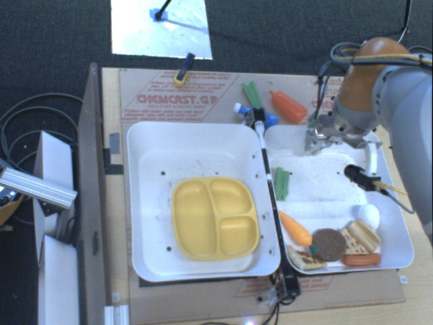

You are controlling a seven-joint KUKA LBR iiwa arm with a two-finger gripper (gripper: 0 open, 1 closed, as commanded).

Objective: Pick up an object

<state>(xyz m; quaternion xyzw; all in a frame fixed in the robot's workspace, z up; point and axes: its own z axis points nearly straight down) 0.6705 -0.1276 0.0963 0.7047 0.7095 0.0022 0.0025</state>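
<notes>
The claw hangs low over the far end of the right bin, at the tip of the grey arm; whether it is spread or closed I cannot tell, and nothing shows in its grasp, so by my reading the pick is not yet done. The candidates lie toward the camera from it: a green piece nearest, then a carrot, and beyond those a brown patty, a white egg, a bun and a sausage crowded in the near corner. The left bin holds a yellow divided plate, well apart from the claw. Left to do: settle on one item, descend, close, lift
</notes>
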